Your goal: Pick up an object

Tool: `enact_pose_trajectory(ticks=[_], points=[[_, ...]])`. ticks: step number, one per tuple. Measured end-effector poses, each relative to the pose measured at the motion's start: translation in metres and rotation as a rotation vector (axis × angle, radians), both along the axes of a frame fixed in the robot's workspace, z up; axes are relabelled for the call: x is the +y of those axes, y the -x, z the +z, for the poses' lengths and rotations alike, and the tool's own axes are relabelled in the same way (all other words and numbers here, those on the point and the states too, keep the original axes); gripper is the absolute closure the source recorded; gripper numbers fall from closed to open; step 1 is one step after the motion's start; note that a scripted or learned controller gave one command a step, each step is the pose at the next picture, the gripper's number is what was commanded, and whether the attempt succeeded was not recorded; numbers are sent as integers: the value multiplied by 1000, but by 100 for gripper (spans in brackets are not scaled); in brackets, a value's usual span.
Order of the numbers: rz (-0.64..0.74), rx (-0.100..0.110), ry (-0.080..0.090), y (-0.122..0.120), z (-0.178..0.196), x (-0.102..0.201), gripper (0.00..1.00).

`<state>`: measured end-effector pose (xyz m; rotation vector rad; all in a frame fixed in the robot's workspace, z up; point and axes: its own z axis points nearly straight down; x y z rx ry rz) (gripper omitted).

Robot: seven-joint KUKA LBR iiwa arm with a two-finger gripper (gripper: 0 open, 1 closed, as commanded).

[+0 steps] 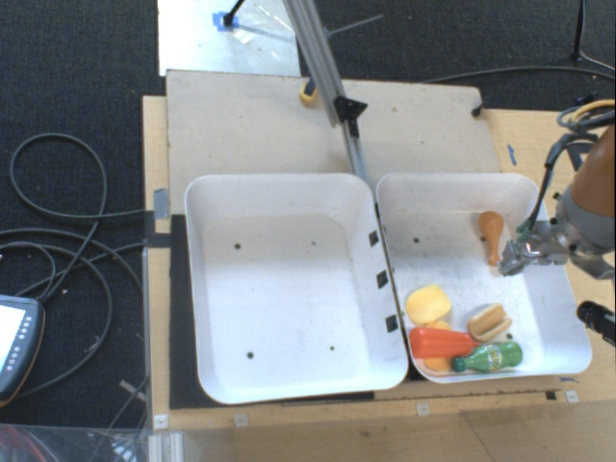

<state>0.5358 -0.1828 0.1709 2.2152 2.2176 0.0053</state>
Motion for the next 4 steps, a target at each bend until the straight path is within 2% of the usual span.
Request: enact_pose_trajectory(ticks=[2, 4], points=[[5, 0, 0, -7, 88, -3, 100], [9, 6, -5, -18, 72, 112, 100]])
